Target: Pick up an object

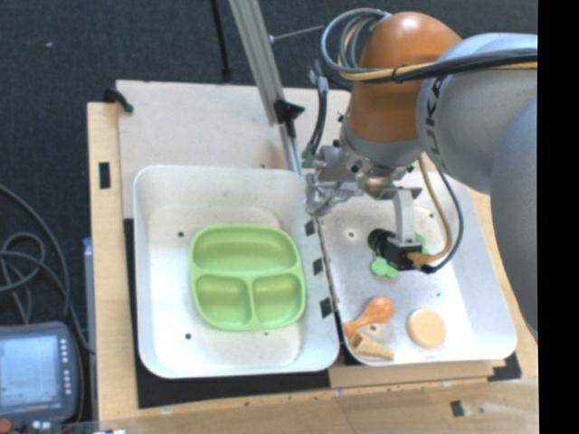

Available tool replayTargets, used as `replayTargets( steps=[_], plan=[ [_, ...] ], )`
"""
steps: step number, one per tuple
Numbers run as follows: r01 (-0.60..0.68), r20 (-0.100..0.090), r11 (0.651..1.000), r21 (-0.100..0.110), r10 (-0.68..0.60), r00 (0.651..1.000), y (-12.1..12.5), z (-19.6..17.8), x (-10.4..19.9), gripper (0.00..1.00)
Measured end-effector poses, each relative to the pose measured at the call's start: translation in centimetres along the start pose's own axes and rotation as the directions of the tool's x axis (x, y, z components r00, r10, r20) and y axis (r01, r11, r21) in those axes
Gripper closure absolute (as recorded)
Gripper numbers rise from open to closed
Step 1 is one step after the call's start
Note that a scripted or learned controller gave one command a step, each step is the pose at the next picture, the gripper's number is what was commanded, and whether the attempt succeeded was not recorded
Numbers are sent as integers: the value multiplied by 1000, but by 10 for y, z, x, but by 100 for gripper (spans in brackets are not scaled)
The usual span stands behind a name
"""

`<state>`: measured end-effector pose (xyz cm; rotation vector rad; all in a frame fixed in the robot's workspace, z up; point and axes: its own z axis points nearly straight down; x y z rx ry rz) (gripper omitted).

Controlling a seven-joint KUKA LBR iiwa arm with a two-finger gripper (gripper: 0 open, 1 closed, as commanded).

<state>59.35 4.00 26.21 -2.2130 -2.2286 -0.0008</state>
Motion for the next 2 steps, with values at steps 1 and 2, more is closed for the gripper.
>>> replayTargets(
  steps=[1,2],
  plan=[
    [0,0,1000,1,0,1000,-15,13,46,100],
    [-6,1,1000,-1,6,1000,-15,13,43,0]
  ],
)
